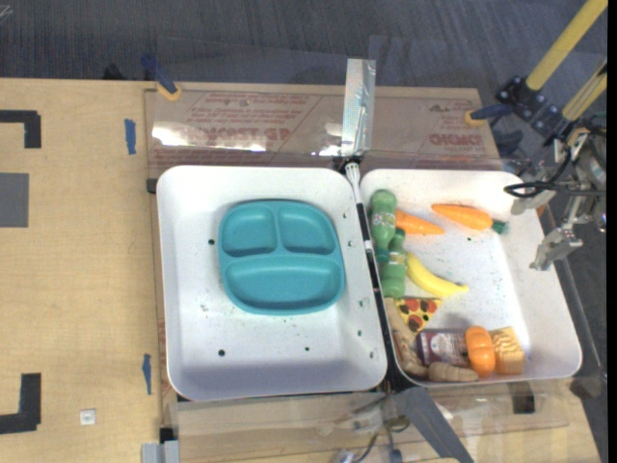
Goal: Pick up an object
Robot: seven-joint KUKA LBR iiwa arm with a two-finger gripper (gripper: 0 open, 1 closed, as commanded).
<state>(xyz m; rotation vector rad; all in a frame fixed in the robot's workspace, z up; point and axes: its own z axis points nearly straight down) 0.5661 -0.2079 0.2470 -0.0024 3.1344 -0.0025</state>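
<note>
The right bin [540, 297] holds several toy foods. Two green pieces [384, 210] [392, 270] lie along its left wall. Near them are a small carrot [417, 224], a larger carrot [463, 217] and a banana [431, 278]. At the front lie a pizza slice [417, 310], a purple can [442, 345], an orange [479, 348] and a tan bread piece [508, 348]. My gripper [557, 241] hangs at the bin's right rim, beside the larger carrot and apart from every toy. Nothing shows in its grasp.
The left bin [183, 258] holds a teal divided plate [281, 256]. A clear upright panel [360, 104] stands behind the seam between the bins. Cables [535, 186] and a yellow bar [569, 32] are at the upper right.
</note>
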